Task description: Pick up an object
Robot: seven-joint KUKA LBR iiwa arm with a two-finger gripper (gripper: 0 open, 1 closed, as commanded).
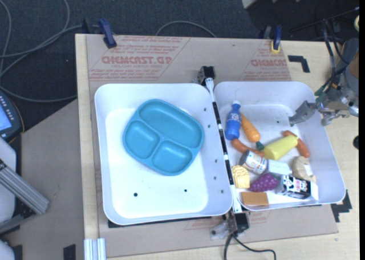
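The right bin (268,96) holds a heap of toy foods. Among them are a blue bottle (232,122), a carrot (250,130), a yellow squash-like piece (279,148), a small can (255,162), purple grapes (263,183), a cheese wedge (241,177) and a black-and-white carton (296,187). My gripper (300,114) reaches in from the right and hangs over the bin's upper right part. It is above and right of the yellow piece and apart from the heap. I see nothing held in it.
The left bin (114,185) carries a blue divided plate (163,137). An orange block (255,198) lies at the right bin's front rim. Clamps (106,32) hold the cardboard base at the back, and cables run across the floor beyond it.
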